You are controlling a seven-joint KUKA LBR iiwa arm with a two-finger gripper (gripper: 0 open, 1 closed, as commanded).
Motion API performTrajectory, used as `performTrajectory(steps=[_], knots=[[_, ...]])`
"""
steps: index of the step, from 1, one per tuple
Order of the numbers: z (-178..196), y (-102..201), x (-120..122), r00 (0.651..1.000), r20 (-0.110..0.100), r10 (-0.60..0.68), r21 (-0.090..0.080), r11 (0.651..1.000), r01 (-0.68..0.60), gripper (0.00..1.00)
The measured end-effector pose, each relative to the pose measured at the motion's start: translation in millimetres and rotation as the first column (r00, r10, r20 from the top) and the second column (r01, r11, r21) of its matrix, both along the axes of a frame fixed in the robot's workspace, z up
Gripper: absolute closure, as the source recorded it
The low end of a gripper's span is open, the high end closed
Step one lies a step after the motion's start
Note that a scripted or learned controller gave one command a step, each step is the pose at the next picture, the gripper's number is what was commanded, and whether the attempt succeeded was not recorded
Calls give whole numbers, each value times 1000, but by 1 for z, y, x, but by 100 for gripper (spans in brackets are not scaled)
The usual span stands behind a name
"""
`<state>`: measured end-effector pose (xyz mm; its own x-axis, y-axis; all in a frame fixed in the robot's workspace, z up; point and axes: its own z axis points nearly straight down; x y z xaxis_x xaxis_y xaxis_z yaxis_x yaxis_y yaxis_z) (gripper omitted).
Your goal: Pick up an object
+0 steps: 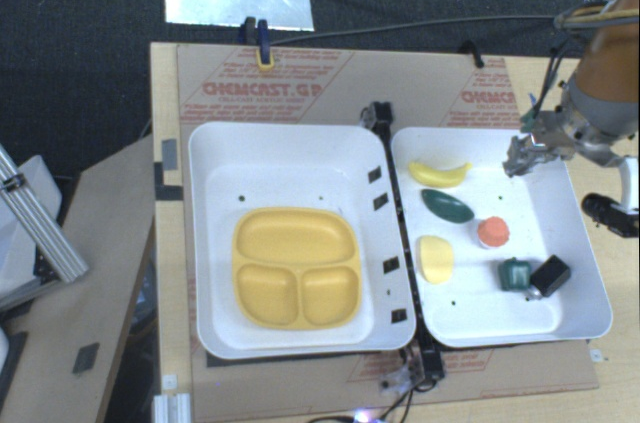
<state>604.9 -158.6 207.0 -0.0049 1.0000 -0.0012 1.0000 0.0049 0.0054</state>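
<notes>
The right bin [580, 211] holds a yellow banana [439, 173], a dark green oval piece [447, 206], a round orange-red fruit [493, 232], a pale yellow piece [435, 258] and a teal and black item [531, 276]. My gripper [522, 155] hangs over the bin's far right part, to the right of the banana and above the orange-red fruit. Nothing shows between its tips.
The left bin [215, 161] holds a yellow divided tray [296, 266]. A black clip bar [390, 211] runs between the bins. The arm's orange band [610, 61] is at the right edge. A cardboard sheet [300, 81] lies under both bins.
</notes>
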Motion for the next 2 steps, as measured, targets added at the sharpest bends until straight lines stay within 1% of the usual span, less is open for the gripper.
performTrajectory(steps=[1,2], knots=[[39,0,1,1000,-1,1,0,1000,-1,100],[39,46,9,1000,-3,4,2,1000,-4,100]])
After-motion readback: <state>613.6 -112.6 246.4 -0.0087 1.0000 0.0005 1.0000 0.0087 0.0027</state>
